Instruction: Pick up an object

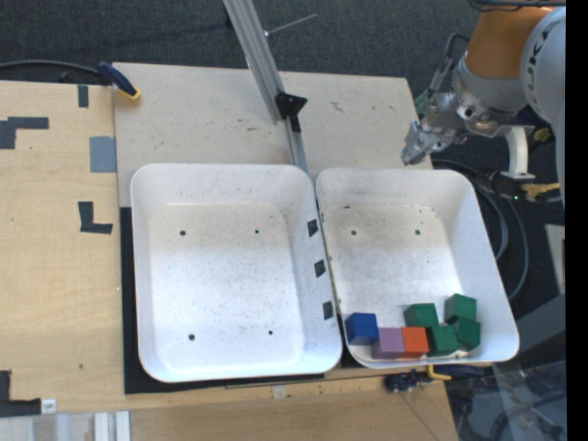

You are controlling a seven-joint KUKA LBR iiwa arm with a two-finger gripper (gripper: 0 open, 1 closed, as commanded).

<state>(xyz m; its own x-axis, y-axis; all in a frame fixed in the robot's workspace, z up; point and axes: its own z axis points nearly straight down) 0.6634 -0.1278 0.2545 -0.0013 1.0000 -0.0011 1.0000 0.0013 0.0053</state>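
We see the pincer [418, 150] hanging over the far right corner of the right bin [487, 237], just outside its rim, on a metal wrist below the orange band [505, 35] of the grey arm; we cannot tell whether it is released or clenched, and we see nothing between its tips. The two bins are shallow white trays of smooth plastic with rounded corners and dark speckled floors, each with small dark dots. The right bin lies directly below the pincer, and the left bin [147, 246] lies well to the pincer's left, its rim touching the right one's. The task's things are small cubes with flat matte faces, crowded in the near right corner of the right bin, well apart from the pincer and at the end opposite to it: a blue block [361, 327] at the left of the row, a purple block [391, 341] just beside it, an orange block [415, 340] touching the purple one, and green blocks [450, 324] clustered at the right against the bin's wall. A pale aluminium bar [257, 44] slants across the worktop [211, 127], to the pincer's left, ending in a black bracket [290, 106]. The worktop is light board with grey tape patches further left.
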